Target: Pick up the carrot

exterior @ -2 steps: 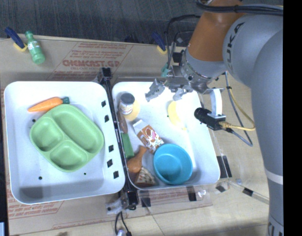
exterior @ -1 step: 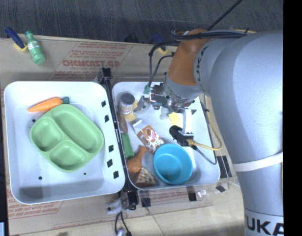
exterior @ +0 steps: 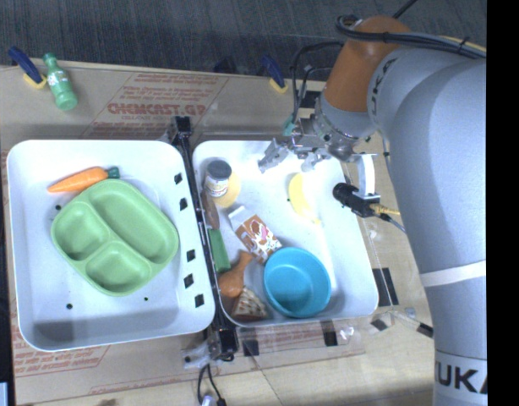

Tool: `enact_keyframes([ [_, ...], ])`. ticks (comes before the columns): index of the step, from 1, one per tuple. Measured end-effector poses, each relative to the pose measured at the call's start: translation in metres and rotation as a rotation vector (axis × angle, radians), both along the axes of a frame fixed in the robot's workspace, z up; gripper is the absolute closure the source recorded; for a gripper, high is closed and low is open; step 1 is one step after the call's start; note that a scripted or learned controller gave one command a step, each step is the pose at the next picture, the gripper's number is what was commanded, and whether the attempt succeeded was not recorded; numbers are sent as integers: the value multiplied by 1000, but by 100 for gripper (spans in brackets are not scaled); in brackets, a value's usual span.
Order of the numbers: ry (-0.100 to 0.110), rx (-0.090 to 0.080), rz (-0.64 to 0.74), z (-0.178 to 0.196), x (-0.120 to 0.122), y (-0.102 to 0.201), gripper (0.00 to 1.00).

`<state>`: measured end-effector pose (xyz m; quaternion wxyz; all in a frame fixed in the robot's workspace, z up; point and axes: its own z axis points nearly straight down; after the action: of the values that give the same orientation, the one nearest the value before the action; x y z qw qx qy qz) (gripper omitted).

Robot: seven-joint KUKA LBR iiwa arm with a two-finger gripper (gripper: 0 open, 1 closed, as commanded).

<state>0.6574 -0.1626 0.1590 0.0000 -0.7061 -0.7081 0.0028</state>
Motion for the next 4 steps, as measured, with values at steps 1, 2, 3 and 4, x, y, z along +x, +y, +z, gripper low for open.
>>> enact_keyframes([
  [1, 7, 2, -59, -69, -11, 40, 0],
  [2, 8, 2, -41, -67, -18, 43, 0],
  [3, -2, 0, 7, 1, 1, 8, 0],
  [4, -4, -15, 123, -55, 0, 56, 0],
])
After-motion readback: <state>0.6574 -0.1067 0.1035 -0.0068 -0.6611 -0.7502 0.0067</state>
